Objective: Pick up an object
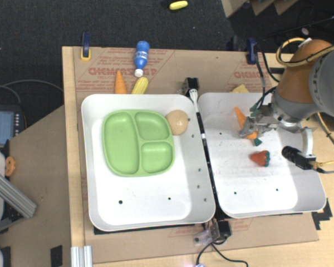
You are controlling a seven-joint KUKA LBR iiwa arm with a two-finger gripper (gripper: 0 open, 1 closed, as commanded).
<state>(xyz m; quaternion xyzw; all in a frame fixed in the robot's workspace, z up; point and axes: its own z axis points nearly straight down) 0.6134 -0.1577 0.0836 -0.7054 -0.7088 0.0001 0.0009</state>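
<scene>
Item 1: claw (251, 125), on the grey arm (323, 88) with its orange band, set low over the upper middle of the right white bin (267, 196); whether it is open or closed cannot be told, and nothing can be confirmed as held. Item 2: orange carrot piece (240, 115), just beside the claw on the view's left, lying tilted on the bin floor. Item 3: small orange piece with a green end (254, 137), directly below the claw in the view and so close that contact cannot be judged. Item 4: red piece with a green patch (260, 158), near the claw, further down the view, apart from items 2 and 3. Item 5: left white bin (145, 202), well to the view's left of the claw, holding 1 green plate (122, 143) of 3 compartments. Item 6: beige round piece (178, 122), between the plate and the claw, at the plate's upper right corner. Items 7 to 9, on the cardboard (172, 63) above the left bin, well apart from the claw: blue-and-white bottle (141, 57), orange carrot (119, 83), yellow corn cob (140, 85). Item 10: yellow piece (178, 5) on the dark floor, farthest from the claw.
</scene>
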